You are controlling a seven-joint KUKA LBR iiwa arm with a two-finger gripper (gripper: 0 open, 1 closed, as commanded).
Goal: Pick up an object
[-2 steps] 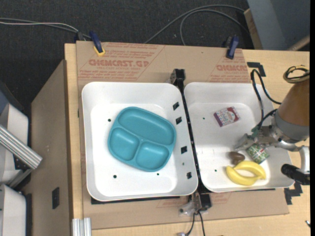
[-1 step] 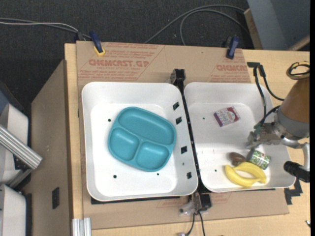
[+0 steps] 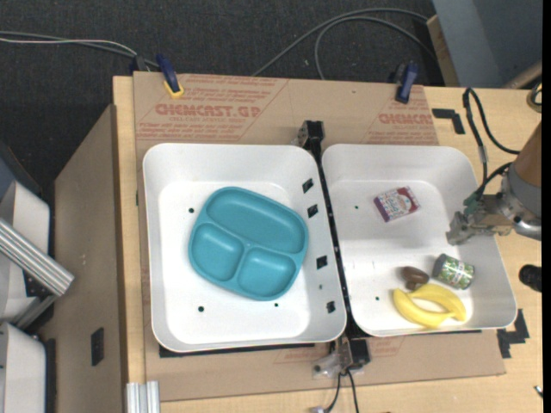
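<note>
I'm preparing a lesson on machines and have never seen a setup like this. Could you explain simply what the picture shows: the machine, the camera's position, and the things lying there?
One camera looks down at a slant on a bench with two shallow white bins. The left bin holds a teal divided plastic plate. The right bin holds a small purple-and-white packet, a green can on its side, a small brown object and a yellow banana. The grey robot arm reaches in from the right; its tool sits at the right bin's edge, above the can.

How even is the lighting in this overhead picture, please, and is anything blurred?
Camera view: lighting soft and even, the white bins bright but not blown out; the teal tray and banana cast faint shadows; the pincer at the right rim looks slightly soft.
</note>
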